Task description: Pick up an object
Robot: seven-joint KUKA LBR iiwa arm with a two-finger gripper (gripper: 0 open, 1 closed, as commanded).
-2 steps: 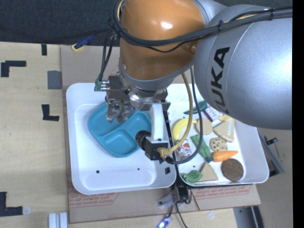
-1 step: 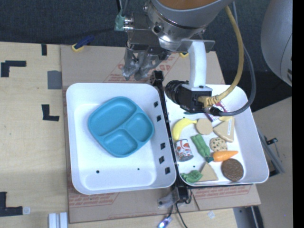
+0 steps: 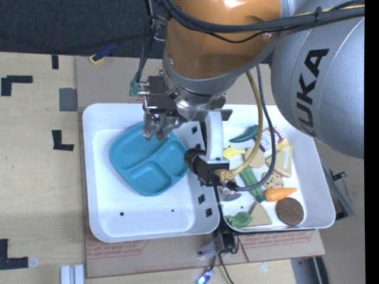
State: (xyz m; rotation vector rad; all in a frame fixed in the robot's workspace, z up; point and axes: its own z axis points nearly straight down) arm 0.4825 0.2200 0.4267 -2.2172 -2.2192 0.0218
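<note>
The gripper (image 3: 157, 129) hangs over the far rim of the blue divided plate (image 3: 151, 163) in the left bin (image 3: 142, 226), its fingers close together and holding nothing, so it should pinch that rim gently.

arm (image 3: 237, 34): cut off at top, right | right bin (image 3: 320, 188): far corner hidden

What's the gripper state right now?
Gripper: low over the blue tray in the left bin, at its upper edge. Open or shut cannot be told.
</note>
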